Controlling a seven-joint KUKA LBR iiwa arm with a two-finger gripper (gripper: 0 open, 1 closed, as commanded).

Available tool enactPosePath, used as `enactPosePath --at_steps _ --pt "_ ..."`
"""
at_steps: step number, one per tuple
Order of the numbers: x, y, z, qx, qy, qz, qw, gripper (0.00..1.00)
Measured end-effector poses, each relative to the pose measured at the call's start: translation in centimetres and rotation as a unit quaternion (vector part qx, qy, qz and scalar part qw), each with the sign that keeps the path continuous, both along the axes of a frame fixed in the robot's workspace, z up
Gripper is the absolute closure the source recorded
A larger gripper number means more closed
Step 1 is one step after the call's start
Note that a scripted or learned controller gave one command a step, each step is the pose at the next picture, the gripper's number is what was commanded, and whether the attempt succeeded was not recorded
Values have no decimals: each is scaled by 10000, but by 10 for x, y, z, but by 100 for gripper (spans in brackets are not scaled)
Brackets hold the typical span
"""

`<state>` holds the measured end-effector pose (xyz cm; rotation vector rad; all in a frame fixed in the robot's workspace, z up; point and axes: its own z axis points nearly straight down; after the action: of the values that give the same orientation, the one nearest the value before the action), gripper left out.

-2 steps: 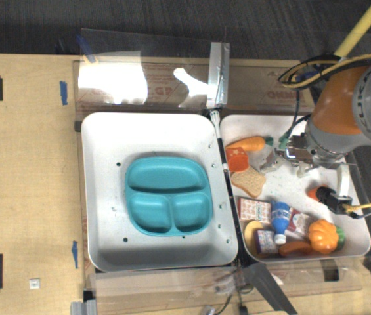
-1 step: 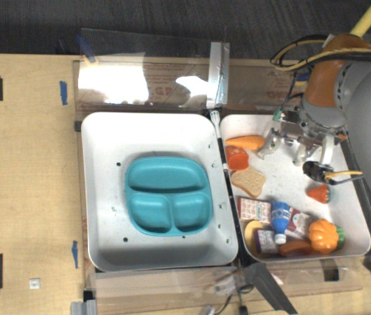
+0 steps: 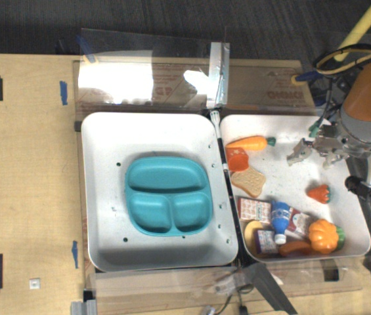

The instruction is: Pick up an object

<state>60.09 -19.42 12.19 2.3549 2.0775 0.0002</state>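
My gripper (image 3: pixel 315 153) hangs over the back right part of the right bin (image 3: pixel 359 209). It is open, with only bare bin floor between its fingers. A small red pepper (image 3: pixel 319 193) lies just in front of it, apart from it. To its left lie an orange carrot (image 3: pixel 247 143), a red cup (image 3: pixel 238 159) and a bread slice (image 3: pixel 250 182). Along the bin's front edge sit an orange pumpkin (image 3: pixel 323 235), a blue-and-white bottle (image 3: pixel 280 220), a red-and-white carton (image 3: pixel 254 210), a yellow banana (image 3: pixel 251 231) and a brown sausage (image 3: pixel 291 247).
The left bin (image 3: pixel 100 149) holds a teal divided plate (image 3: pixel 168 194). A clear plastic panel (image 3: pixel 146 77) stands behind the left bin. The grey arm with its orange band (image 3: pixel 369 97) comes in from the right, with cables behind it. Cardboard bench surface (image 3: pixel 27 176) lies to the left.
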Motion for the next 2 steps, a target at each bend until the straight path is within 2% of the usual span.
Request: enactPosePath --at_steps 1,2 --pt "61 29 -34 -6 131 -313 9994 0" --pt "0 51 -35 1 -15 227 9997 0"
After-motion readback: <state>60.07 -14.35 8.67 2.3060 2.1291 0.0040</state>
